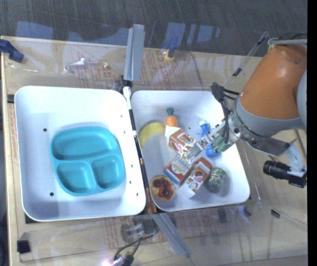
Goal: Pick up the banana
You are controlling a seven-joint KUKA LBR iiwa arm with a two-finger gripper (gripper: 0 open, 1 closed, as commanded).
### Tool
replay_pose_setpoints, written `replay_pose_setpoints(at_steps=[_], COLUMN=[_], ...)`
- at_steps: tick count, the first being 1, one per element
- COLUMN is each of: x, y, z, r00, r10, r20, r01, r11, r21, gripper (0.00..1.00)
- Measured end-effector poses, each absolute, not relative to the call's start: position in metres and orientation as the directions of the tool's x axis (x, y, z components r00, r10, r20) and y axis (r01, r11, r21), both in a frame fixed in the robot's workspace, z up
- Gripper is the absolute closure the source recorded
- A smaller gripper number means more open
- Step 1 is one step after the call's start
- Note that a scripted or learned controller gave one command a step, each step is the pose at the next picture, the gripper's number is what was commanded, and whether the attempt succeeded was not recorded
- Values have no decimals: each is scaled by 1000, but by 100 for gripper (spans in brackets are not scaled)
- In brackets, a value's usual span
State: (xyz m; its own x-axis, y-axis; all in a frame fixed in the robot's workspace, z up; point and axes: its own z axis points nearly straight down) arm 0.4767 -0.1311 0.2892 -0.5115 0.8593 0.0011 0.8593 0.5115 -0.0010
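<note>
Nearest the camera, along the right bin's (233, 195) front edge, lie a round fruit-printed thing (162, 187), cartons (189, 176) and a small can (217, 180), their labels too blurred to read. Farther back the gripper (216, 142) hangs low beside a blue bottle (205, 129); whether it is parted or grasping anything is unclear. The banana (151, 132) lies near the divider, partly under a carton (180, 141), beside a carrot (171, 118).

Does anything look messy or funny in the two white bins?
Yes. In the right bin the little cartons lie jumbled and tilted against each other, with a can tipped beside them. The blue tray in the left bin sits slightly crooked.
</note>
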Motion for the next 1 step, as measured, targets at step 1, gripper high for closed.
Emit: replay_pose_setpoints(at_steps=[1], x=[510], y=[-77], z=[226], r00=[-590], r10=[807], r20=[2], r01=[807], r11=[590], r21=[-3], gripper=[100])
